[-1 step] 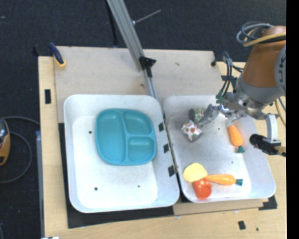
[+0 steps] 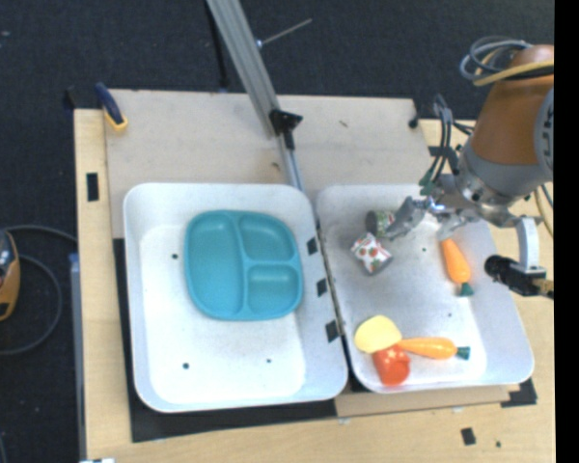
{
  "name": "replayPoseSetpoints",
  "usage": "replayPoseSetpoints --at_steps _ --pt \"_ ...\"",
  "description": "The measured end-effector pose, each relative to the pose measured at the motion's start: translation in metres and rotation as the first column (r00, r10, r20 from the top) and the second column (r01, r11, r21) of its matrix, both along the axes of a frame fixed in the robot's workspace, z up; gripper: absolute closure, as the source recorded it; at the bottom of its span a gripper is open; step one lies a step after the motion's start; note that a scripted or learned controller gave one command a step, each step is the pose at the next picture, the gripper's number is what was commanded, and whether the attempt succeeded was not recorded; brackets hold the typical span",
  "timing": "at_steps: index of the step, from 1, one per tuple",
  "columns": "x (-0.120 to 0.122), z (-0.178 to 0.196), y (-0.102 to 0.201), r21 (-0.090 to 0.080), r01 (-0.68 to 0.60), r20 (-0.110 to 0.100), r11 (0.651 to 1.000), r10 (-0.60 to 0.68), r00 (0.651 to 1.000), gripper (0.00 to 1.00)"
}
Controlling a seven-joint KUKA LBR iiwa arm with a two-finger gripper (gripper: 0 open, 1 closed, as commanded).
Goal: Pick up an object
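My gripper reaches into the right bin from the right, low over its back left part. Its tip is right beside a small dark object; whether it touches it I cannot tell. A white object with red spots lies just below and to the left of the tip. An orange carrot lies under the wrist, to the right of the tip. Near the bin's front edge sit a yellow piece, a red piece and a second carrot, all well apart from the gripper.
The left bin holds a teal divided plate. A grey metal bar slants down from the top to the gap between the bins. Cables and a black fitting hang at the right bin's right rim.
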State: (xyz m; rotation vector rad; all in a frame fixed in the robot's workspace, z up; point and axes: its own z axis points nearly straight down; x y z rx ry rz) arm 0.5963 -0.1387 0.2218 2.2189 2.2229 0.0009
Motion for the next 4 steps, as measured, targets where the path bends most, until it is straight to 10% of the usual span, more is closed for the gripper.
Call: replayPoseSetpoints --at_steps 2,3,4 --pt "-0.003 -0.115 -0.002 -0.002 0.004 -0.004 1.000 -0.004 1.000 0.00" --pt "-0.001 -0.101 -0.002 -0.001 0.006 0.003 1.000 -0.006 1.000 1.00" --pt "-0.002 -0.057 -0.005 -0.001 0.007 0.004 1.000 -0.007 1.000 1.00"
